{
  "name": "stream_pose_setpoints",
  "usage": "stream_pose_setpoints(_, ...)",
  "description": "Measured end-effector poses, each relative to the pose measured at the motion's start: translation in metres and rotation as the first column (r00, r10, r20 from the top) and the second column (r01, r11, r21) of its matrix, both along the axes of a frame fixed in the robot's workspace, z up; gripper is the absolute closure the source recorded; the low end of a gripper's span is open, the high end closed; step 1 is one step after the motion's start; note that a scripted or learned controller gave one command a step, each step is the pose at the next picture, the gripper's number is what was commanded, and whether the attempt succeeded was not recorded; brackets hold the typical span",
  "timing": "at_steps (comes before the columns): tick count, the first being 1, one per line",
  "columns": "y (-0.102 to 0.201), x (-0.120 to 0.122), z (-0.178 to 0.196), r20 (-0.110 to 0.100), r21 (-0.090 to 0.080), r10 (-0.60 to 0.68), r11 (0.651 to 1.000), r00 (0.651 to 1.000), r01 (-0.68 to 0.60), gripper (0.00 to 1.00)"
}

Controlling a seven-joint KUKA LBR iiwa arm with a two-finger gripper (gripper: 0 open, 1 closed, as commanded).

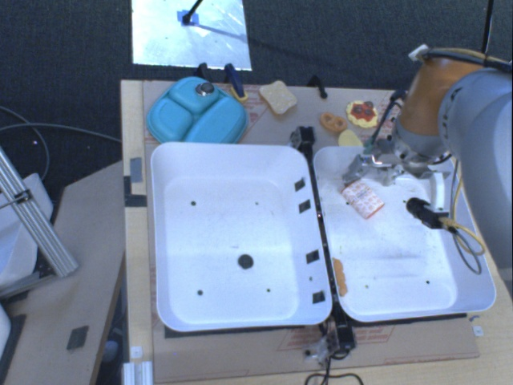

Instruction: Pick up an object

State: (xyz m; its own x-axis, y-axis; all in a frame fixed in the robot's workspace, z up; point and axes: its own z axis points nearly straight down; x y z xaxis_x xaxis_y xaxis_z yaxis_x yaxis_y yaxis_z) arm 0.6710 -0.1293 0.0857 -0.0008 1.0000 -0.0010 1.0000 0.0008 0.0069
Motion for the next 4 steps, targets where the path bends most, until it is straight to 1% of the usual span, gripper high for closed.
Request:
stream_pose_setpoints(1, -0.018, -0.098, 0.003, 0.004, -0.002, -0.002, 1.000, 1.000, 0.002, 0.00)
stream_pose_setpoints(2, 0.027, -0.037, 0.001, 0.003, -0.001, 0.007, 1.000, 1.000, -0.007, 0.00)
stream_pose_setpoints(3, 0.046, 0.000, 0.004, 0.000, 0.001, 0.006, 1.000, 1.000, -0.006, 0.00)
stream_pose_setpoints(4, 0.034, -0.145, 0.038, -0.016, 0.003, -0.005, 1.000, 1.000, 0.005, 0.00)
